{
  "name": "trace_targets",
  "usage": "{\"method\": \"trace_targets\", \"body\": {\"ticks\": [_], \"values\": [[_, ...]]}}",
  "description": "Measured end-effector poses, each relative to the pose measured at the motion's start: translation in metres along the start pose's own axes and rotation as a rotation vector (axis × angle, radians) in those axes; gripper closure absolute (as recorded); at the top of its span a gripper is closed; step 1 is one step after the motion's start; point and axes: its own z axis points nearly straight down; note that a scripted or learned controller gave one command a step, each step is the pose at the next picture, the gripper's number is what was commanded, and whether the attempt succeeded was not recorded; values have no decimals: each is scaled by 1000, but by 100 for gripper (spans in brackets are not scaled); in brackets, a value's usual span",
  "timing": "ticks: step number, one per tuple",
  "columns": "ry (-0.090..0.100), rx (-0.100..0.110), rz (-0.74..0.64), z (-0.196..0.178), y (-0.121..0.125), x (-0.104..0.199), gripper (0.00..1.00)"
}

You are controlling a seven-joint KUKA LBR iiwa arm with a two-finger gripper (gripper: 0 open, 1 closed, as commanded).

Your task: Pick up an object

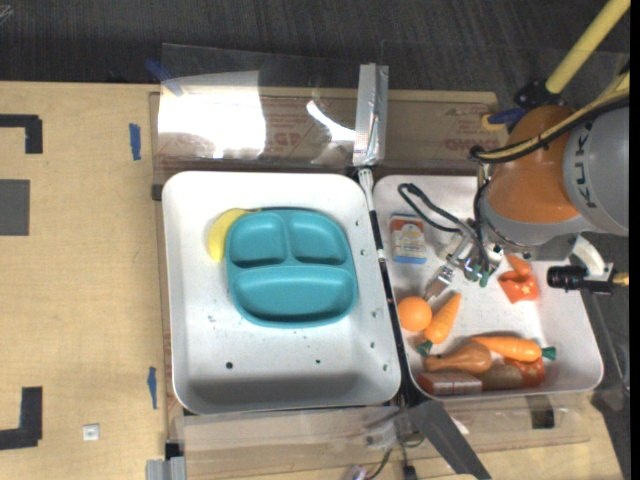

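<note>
Gripper [455,268] first: it hangs low in the right bin [590,313], metal fingers pointing down-left toward the small carrot [444,317] and the orange ball [414,314], and whether those fingers are spread or closed I can't tell from this angle — nothing shows between them, so I'd judge the pick not yet made and the whole lift left to do. Going by size from there, the arm [560,183] is the bulkiest thing, smooth grey casing with a glossy orange band and black cables looping off the wrist. Next the left bin [190,268], a shallow white plastic tub with rounded corners and a speckled floor, holding a teal divided plate [290,266] — matte, three compartments, soft edges — with a yellow piece [220,230] tucked under its upper-left rim. Its right-hand twin is the same white plastic and crowded with toy food: a brown drumstick-shaped piece [462,359] along the near wall, a long carrot [512,348] with a green tip beside it, something dark red [530,371] touching both. Smaller still are a flat printed packet [408,240] near the divider, a chunky red-orange block [519,284] just right of the fingers, then that short tapered carrot resting against the round, smooth ball — the likeliest targets, being closest.
</note>
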Motion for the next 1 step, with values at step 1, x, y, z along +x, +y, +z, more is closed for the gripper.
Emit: {"method": "trace_targets", "body": {"ticks": [1], "values": [[-2, -1, 186, -1, -35, 47, 0]]}}
